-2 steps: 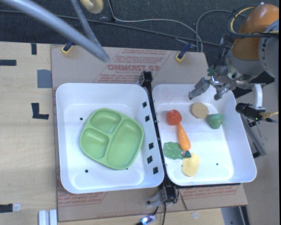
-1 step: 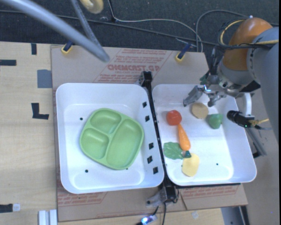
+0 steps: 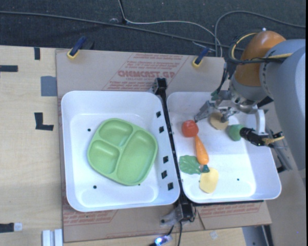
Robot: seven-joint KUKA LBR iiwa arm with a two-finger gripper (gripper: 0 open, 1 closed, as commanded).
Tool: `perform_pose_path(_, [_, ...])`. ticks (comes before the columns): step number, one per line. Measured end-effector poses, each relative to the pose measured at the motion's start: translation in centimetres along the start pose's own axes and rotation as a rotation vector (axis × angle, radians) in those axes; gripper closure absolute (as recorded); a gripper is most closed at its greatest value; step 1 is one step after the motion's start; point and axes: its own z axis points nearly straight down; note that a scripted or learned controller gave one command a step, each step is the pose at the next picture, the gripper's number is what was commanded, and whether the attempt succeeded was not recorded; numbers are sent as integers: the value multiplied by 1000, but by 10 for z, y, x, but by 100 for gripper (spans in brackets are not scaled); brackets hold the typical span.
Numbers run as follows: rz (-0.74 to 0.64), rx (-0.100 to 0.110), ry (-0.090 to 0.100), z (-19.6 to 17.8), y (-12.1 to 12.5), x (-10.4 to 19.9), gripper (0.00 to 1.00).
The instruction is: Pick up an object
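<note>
The right bin [image 3: 256, 186] holds several toy foods: a red tomato [image 3: 190, 128], an orange carrot [image 3: 200, 150], a green leafy piece [image 3: 189, 164], a yellow piece [image 3: 209, 181], a tan piece [image 3: 217, 121] and a small green piece [image 3: 233, 132]. My gripper [image 3: 219, 111] hangs low over the bin's far part, right above the tan piece and just right of the tomato. The wrist hides part of the tan piece, and I cannot tell whether the gripper touches it.
A green divided plate [image 3: 123, 150] lies in the left bin [image 3: 72, 106]. A black divider [image 3: 167, 137] runs between the bins. The grey arm [image 3: 292, 86] fills the right side. Yellow clamps [image 3: 76, 47] sit at the board's far edge.
</note>
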Motion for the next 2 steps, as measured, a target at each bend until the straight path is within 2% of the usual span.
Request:
perform_pose_path(1, [0,-9,-5,15,2,-1,0])
perform_pose_path(2, [-2,-18,-9,2,4,-1,100])
